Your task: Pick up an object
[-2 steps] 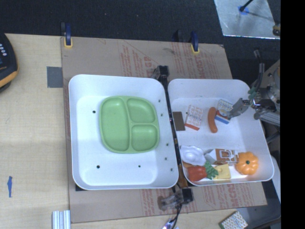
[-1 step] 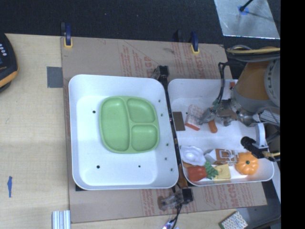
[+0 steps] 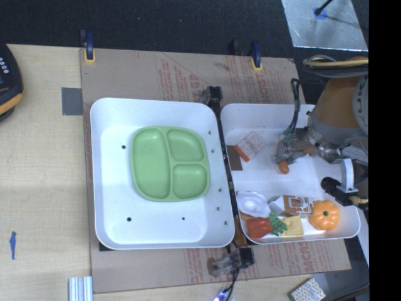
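Orange toy (image 3: 284, 166) is lying in the right bin (image 3: 263, 113), and the gripper (image 3: 287, 158) is pinching down on it. Lifting straight up and slowly should be keeping it from slipping out.

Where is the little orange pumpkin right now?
The pumpkin sits in the right bin's near right corner, beside a small printed card and a yellow block.

Looks like a robotics lab to us. We see two white bins (image 3: 100, 168) on clamped cardboard (image 3: 156, 74), plus toy food like a plastic pumpkin (image 3: 324, 215).
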Robot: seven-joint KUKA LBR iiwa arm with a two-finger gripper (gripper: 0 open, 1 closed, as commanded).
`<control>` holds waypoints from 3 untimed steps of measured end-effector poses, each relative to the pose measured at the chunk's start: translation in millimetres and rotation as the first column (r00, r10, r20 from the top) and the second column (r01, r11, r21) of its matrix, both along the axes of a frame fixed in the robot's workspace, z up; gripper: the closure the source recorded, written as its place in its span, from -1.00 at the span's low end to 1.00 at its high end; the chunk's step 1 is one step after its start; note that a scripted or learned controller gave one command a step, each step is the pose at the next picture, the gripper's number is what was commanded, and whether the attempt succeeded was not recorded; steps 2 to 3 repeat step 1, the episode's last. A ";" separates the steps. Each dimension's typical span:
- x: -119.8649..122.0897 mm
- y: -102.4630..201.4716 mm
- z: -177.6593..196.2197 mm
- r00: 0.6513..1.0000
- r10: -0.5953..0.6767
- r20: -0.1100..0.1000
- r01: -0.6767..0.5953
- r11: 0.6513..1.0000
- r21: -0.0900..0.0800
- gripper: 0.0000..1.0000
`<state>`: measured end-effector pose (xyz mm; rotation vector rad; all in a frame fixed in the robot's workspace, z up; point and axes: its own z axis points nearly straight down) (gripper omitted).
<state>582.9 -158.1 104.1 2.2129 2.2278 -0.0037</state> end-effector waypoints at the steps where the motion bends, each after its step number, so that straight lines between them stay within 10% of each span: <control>1: 9.7 94.6 93.7 1.000 0.006 0.007 -0.006 1.000 0.006 1.00; 3: 9.7 94.6 93.7 1.000 0.006 0.007 -0.006 1.000 0.006 1.00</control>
